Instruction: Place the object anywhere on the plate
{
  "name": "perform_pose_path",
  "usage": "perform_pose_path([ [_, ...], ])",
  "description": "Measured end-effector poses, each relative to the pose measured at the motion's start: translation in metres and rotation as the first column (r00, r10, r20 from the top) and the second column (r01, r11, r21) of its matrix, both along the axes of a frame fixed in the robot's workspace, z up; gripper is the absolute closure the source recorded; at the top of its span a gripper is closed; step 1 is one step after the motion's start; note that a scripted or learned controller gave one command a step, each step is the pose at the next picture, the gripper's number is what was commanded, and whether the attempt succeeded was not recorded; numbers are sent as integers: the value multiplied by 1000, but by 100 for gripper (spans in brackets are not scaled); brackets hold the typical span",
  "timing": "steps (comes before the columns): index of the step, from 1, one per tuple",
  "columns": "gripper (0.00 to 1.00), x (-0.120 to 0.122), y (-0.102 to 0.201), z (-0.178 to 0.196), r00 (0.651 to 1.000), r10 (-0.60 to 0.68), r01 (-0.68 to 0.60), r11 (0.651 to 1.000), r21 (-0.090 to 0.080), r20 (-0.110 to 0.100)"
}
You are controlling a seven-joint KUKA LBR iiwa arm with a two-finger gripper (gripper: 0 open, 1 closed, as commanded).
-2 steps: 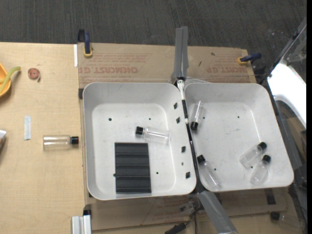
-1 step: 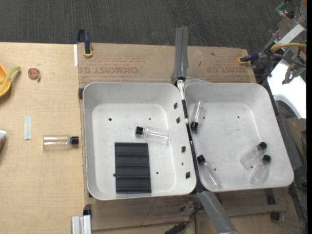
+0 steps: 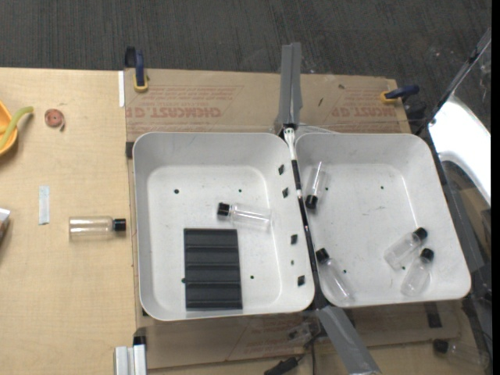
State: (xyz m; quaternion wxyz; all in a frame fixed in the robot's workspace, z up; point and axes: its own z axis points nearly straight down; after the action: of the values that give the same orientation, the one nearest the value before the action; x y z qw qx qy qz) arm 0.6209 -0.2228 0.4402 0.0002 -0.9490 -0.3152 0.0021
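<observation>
Clear plastic, black-capped vial [image 3: 244, 215] lies on its side at centre of the left white bin [image 3: 156, 156], just above the black ribbed rectangular plate [image 3: 212, 269]; the hand's state cannot be told.

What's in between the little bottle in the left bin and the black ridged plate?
Nothing. In the camera view, just bare white bin floor lies between the little bottle and the black ridged plate below it.

loose vial [image 3: 97, 226] on bench, left | blue clamps [image 3: 134, 62] [image 3: 400, 94] on cardboard | reddish disc [image 3: 53, 118], perhaps a cap
</observation>
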Motion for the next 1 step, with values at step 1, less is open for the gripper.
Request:
perform_pose_path([
  [1, 0, 31, 82, -34, 969, -246, 246, 969, -1, -3],
])
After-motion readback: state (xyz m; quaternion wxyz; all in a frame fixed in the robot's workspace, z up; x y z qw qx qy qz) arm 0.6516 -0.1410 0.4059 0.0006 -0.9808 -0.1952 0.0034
